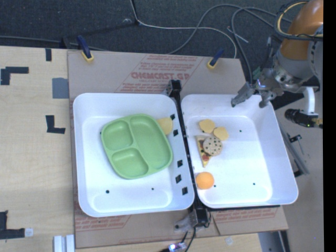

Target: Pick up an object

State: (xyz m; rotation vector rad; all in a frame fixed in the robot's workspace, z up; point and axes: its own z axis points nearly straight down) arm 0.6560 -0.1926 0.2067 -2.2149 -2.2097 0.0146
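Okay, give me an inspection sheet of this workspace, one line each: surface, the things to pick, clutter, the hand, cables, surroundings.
Surface: two white bins, left bin and right bin, side by side on a cardboard sheet.
Job's things: green divided plate and a yellow piece in the left bin; orange ball, cookie, pizza slice and yellow chips in the right bin.
Clutter: nothing seen.
Hand: hand is open above the right bin's far rim, holding nothing.
Cables: loose cables on the dark floor behind.
Surroundings: two clamps hold the cardboard's far edge.
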